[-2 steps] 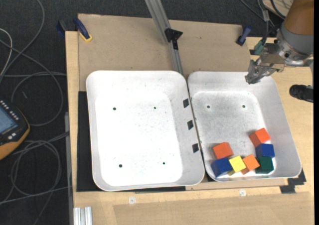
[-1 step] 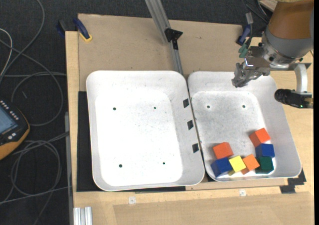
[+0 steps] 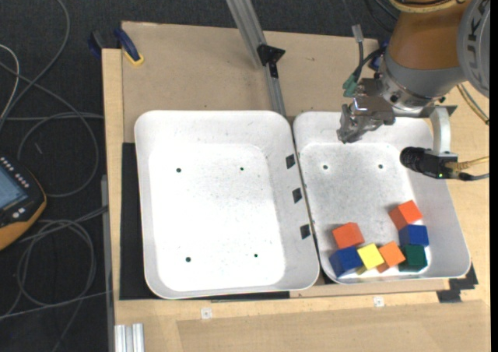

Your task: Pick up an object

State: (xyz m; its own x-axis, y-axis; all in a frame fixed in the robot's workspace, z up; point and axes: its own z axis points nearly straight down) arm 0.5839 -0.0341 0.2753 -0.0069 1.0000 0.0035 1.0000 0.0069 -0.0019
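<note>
We see our metal pincer (image 3: 354, 126) above the right shallow white plastic bin's (image 3: 440, 218) far end, well apart from the small coloured cubes (image 3: 379, 245); its state we cannot tell.

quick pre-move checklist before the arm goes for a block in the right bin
1. Blocks present: ok, a cluster sits at the near end of the right bin.
2. Gripper over the right bin: ok, at its far edge.
3. Gripper above a block: not ok, the orange block lies well nearer the camera.
4. Blocks separated: not ok, the yellow block touches its neighbours.
5. Finger opening: cannot tell.
</note>
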